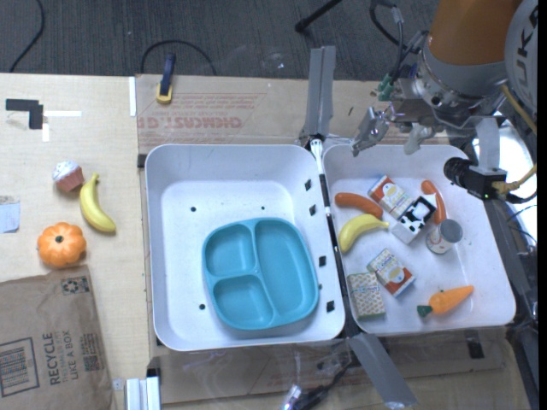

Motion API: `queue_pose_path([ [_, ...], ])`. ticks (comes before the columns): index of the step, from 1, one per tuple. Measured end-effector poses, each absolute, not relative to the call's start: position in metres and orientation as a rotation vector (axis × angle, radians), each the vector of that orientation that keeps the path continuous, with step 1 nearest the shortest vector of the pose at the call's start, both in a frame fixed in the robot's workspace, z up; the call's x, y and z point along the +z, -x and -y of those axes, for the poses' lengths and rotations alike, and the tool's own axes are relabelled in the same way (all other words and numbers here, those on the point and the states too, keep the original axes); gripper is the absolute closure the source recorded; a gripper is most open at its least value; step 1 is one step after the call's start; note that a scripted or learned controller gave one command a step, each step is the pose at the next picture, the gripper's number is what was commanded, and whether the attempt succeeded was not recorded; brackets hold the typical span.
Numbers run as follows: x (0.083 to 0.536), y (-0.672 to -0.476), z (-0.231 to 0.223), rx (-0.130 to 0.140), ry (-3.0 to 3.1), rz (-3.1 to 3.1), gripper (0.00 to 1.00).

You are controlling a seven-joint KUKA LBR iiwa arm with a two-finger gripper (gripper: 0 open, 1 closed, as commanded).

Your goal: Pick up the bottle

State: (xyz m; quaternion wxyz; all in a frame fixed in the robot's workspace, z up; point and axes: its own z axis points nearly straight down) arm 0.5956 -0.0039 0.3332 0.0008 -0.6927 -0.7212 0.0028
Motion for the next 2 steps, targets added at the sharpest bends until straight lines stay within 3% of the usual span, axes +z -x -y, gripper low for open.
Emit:
queue_pose_path([
  [1, 0.248, -0.517, -0.059, 0.011, 2.099, 2.333, 0.0],
  [2, 0.197, -0.494, -0.133, 0.012, 2.201, 2.238, 0.0],
])
